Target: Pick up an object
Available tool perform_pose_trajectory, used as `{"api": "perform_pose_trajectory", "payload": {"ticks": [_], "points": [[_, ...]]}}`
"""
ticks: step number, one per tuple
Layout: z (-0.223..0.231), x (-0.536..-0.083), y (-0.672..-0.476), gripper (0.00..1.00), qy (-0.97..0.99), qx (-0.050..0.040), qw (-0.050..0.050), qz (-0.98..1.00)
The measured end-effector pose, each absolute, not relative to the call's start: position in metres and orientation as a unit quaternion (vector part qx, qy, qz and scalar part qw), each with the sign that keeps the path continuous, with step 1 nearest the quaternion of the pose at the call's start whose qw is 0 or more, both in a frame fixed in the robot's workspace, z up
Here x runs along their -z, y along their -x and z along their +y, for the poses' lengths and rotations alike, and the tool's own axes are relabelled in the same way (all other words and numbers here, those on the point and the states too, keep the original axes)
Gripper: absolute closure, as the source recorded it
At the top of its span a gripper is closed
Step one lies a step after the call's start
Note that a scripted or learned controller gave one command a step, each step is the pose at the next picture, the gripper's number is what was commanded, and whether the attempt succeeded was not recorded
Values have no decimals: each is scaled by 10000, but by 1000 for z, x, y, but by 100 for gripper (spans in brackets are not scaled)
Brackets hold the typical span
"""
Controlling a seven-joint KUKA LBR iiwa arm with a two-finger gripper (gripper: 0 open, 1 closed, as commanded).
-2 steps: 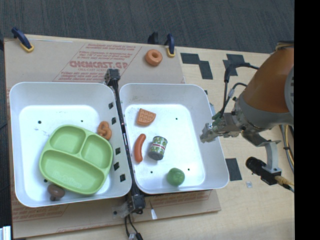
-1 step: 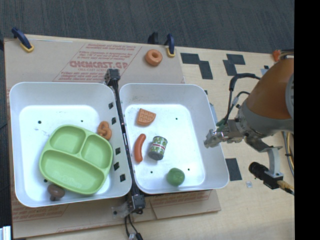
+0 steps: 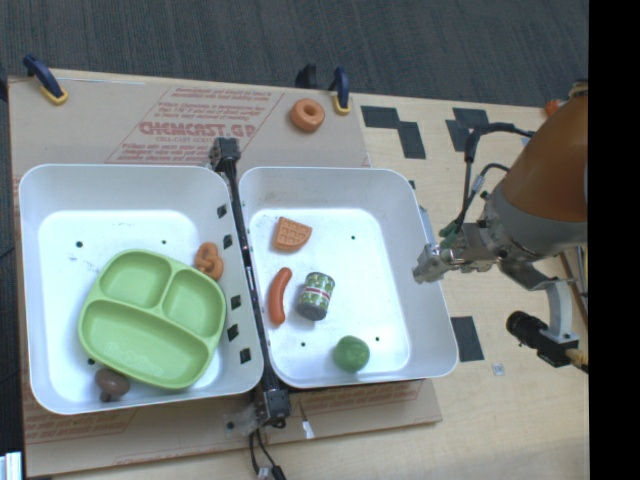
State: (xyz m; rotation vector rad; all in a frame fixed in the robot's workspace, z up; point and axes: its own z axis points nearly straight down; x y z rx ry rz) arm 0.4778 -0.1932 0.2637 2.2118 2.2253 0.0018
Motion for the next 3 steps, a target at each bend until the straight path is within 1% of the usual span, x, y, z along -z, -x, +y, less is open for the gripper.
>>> {"api": "perform_pose_trajectory", "payload": {"ticks": [1,2,3], "points": [[-188,-235,-477,100,-7049,5,-3,7093],[-211,-245,-477,100,-7056,1,6,7086],[-211,-235,-476,100,-7052,7,-12,7090]]}}
